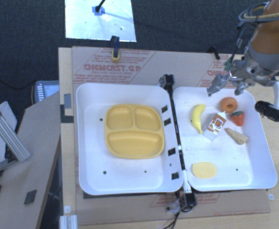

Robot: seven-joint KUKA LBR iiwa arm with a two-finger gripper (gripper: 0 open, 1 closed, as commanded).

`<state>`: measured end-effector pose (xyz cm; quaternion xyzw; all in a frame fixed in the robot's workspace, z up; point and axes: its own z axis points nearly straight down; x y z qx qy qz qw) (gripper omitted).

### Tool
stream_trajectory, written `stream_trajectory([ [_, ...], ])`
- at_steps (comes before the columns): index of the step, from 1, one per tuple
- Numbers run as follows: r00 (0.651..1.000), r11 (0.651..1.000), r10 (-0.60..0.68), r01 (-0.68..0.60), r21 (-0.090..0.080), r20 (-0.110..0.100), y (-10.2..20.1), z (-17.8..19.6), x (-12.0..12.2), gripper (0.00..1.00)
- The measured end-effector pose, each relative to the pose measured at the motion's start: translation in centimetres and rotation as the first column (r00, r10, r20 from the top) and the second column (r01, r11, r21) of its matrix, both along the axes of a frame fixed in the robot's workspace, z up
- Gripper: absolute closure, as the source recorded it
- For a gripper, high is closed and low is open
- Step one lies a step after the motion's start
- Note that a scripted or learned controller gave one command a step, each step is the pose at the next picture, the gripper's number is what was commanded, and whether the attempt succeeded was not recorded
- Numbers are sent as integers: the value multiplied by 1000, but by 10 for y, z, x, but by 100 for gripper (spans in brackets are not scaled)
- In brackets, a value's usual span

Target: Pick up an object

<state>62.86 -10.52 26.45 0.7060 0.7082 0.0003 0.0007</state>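
Grey two-finger gripper (228,86) hovering over right white plastic bin (258,175), fingers spread, holding nothing. Round orange donut-shaped toy (228,104) lying just below, touching red strawberry toy (238,118).

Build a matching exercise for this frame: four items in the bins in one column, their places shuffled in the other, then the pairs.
Items:
1. divided tray
2. banana
3. yellow disc
4. strawberry

Places:
A. right bin, near front edge
B. right bin, just right of the carton
C. left bin, middle
D. right bin, just left of the carton

Pairs: 1-C, 2-D, 3-A, 4-B
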Motion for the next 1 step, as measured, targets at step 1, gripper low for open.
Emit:
stream_trajectory([
  [1,1000,1000,-2,2,0,-2,-1,-42,1,0],
])
